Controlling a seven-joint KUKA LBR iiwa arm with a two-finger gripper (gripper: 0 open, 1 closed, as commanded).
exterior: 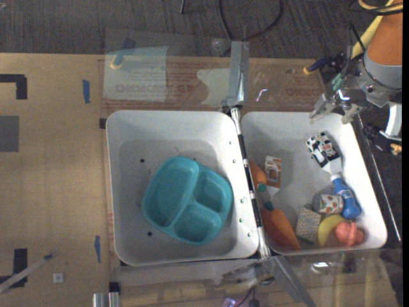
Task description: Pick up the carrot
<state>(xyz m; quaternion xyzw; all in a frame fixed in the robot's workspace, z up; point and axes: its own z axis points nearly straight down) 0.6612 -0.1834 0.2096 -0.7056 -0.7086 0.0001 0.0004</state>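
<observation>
Carrot (279, 226) lies along right bin's (374, 190) near-left wall, so gripper (335, 105), grip unreadable, should descend astride it, clear of that wall

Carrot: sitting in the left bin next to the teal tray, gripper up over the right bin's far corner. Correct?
Not quite. The carrot lies in the right bin, against its near-left wall by the divider, not in the left bin. The teal tray sits in the left bin. The gripper is over the right bin's far corner, as you said. The camera view shows this.
</observation>
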